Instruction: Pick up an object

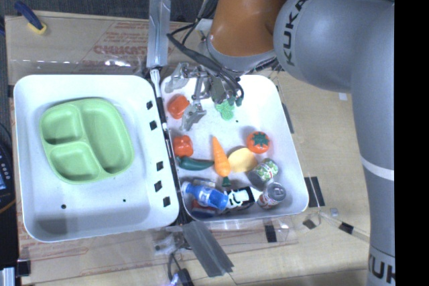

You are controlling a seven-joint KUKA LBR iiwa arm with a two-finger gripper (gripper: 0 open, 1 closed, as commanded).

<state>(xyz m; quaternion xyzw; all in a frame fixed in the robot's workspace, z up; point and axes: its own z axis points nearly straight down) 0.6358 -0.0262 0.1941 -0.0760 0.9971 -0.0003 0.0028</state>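
Leftmost, a green divided plate is lying in the left bin. Further right, the gripper is hanging in the right bin, just beside an orange-red toy; a carrot and tomato are lying nearby.

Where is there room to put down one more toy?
Left bin: bare white floor below the green plate, toward the near wall. Right bin: crowded from carrot to cans; a small bare patch right of the gripper, above the tomato.
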